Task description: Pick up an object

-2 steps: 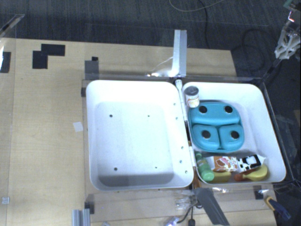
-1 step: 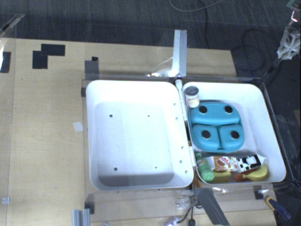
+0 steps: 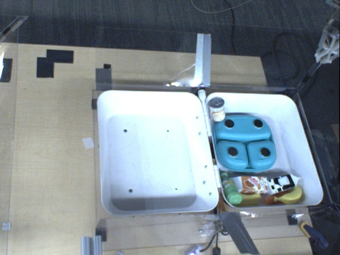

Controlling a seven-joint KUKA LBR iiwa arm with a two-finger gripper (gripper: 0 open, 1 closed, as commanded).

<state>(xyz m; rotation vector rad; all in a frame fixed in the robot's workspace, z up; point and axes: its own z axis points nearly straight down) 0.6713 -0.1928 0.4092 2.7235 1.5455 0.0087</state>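
Right, quick look: big teal plastic tray with three round dimples [image 3: 243, 141] sits flat in the right-hand shallow white bin [image 3: 298, 122], hugging the bin's left wall. Everything is placed off that tray.

Just past its far-left corner there's a small jar with a pale lid and printed label [image 3: 216, 109], upright, touching or v. nearly touching the tray edge. Along the tray's near edge is a row of clutter: a green rounded plastic piece [image 3: 232, 197] at the near-left corner, then a flat printed packet in orange, white and black [image 3: 264, 184] lying right beside the tray, and a yellow curved banana-like toy [image 3: 291, 196] off the near-right corner.

Left of the tray, across the divider, is the second shallow white bin [image 3: 149, 153]. Beyond the tray, a grey metal upright post [image 3: 203, 57].

Jaw state: can't tell from this shot.
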